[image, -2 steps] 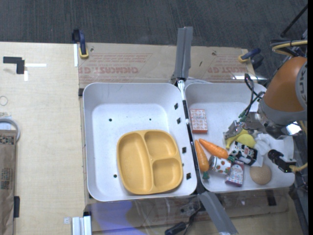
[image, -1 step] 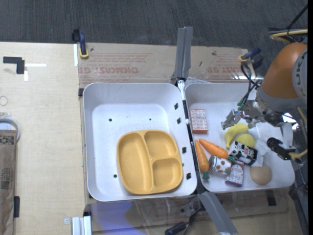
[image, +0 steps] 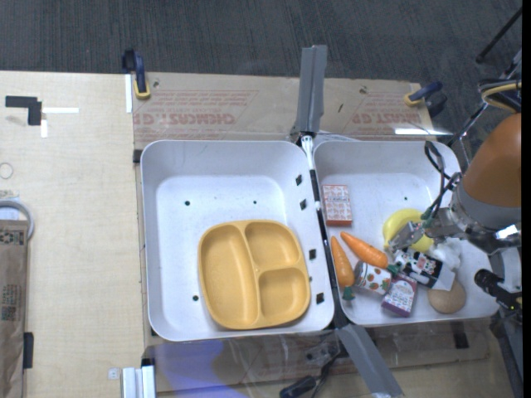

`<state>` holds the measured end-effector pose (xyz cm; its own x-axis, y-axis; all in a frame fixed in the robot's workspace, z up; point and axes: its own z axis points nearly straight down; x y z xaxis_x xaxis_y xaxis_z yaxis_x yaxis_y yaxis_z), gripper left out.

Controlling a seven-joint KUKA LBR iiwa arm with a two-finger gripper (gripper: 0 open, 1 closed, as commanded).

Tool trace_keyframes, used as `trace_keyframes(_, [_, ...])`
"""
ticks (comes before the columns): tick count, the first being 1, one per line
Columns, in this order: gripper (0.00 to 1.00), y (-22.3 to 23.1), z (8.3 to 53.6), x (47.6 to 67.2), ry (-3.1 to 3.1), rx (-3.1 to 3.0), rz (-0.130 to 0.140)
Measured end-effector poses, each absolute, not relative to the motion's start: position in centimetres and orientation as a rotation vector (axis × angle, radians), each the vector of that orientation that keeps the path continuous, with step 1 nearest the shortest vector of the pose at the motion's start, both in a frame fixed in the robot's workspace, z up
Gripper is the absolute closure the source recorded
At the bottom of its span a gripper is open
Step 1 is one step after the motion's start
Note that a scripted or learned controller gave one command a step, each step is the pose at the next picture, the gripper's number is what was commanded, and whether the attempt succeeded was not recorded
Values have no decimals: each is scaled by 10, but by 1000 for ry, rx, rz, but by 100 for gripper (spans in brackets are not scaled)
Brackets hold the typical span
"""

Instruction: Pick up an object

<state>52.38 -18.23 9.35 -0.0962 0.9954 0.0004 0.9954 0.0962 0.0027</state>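
While the arm (image: 498,172) reaches in from the right, its gripper (image: 408,237) sits low in the right bin (image: 373,168) among the clutter; whether the jaws are apart or together cannot be told.

Largest to smallest: left bin (image: 166,222) carries a yellow divided plate (image: 253,272), three compartments, lying toward its near side. Right bin holds all the small objects, crowded at its near right. A yellow banana-like piece (image: 400,220) lies directly at the gripper, touching or just beside it. Two orange carrots: one (image: 363,249) angled left of the gripper, one (image: 341,262) against the bin's left wall. A tan round piece (image: 447,298) lies at the near right corner. A red patterned box (image: 337,205) lies apart, farther back on the left. Small printed cartons (image: 375,279) and a purple packet (image: 400,297) sit along the near edge.
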Motion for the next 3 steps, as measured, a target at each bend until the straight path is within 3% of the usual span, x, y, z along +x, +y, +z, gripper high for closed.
trace_keyframes(1, [100,-182,104,526,2320,2108,9])
trace_keyframes(2, [100,-182,113,527,2318,2109,11])
trace_keyframes(3, [100,-153,213,576,2082,2353,-4])
